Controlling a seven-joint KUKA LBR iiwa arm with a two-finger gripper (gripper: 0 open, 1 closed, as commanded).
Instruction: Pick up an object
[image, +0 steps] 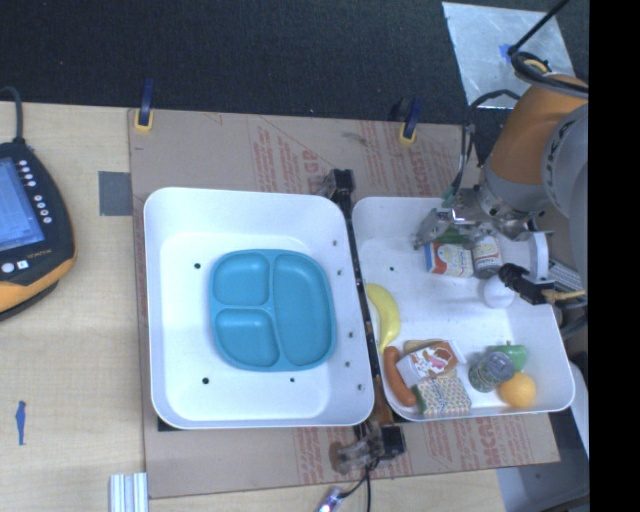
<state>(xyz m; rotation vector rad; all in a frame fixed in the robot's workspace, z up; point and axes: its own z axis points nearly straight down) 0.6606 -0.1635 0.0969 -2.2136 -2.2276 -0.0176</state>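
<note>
My gripper (452, 226) hangs over the far part of the right bin (375, 215), below the grey arm with its orange band (530, 125). Just under and in front of it lie a small white and red carton (449, 260) and a small brown bottle (487, 255); I cannot tell if it touches them. A white egg-shaped thing (497, 293) lies a little nearer. Along the bin's left wall lies a yellow banana (384, 312). At the near end are a hot dog (397, 378), a snack packet (430, 358), a patterned box (443, 397), a grey can (488, 371), a green piece (513, 352) and an orange (517, 390).
The left bin (165, 300) holds a blue divided plate (272, 308). A teach pendant (25, 225) lies at the bench's left edge. Clamps (408, 118) pin the cardboard sheet at the back. A black and white arm part (525, 280) reaches over the right bin's right side.
</note>
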